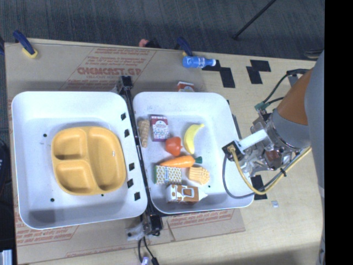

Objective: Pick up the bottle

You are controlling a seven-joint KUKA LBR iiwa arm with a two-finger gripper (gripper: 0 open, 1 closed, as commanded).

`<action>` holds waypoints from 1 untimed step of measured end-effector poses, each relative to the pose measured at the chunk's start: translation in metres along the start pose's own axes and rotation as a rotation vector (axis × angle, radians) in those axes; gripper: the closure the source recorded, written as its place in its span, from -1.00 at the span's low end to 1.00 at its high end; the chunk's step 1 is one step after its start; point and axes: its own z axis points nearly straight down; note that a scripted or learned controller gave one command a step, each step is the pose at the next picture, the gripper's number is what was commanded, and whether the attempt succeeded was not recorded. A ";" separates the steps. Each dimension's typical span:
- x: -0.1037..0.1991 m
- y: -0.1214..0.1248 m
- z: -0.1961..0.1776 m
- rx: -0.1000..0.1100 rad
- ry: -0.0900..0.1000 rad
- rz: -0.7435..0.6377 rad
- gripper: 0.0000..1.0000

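The arm [295, 112], nearest the lens and cut off at the right edge, hangs its gripper [259, 159] over the right bin's [220, 101] right rim; cables clutter it, so whether the jaws are apart cannot be told. The bottle [197, 62], blue and small, lies outside the bins on the bench [83, 65] beyond the right bin's far edge

Robotics lab bench. Cardboard-covered bench [110, 65] clamped at the far edge, two white bins [33, 148], toy food [176, 162]. Cabled arm [292, 126] at right.

Blue bottle [194, 62], yellow tray [88, 160]
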 end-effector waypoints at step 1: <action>0.000 0.000 -0.002 -0.003 0.002 -0.001 1.00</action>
